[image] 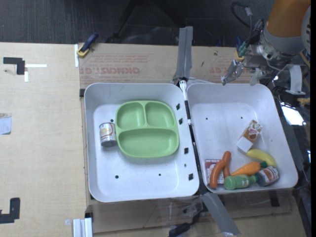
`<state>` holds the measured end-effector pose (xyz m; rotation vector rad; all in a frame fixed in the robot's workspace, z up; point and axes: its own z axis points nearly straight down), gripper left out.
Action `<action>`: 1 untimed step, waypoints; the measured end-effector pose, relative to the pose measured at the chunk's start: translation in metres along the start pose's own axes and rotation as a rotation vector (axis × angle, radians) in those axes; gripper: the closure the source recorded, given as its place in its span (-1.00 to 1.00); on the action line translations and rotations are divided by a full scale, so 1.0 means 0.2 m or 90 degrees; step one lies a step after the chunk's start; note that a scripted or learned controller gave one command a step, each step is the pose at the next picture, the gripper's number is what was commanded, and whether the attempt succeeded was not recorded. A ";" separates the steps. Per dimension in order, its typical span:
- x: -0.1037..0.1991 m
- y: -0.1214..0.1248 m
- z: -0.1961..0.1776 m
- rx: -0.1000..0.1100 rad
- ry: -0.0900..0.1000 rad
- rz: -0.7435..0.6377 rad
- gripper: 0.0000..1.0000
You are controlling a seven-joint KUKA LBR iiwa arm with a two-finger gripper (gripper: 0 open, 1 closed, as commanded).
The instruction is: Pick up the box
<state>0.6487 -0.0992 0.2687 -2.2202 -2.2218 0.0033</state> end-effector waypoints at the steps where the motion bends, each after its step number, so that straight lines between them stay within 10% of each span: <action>1: -0.14 -0.10 0.74 0.001 0.000 0.060 -1.00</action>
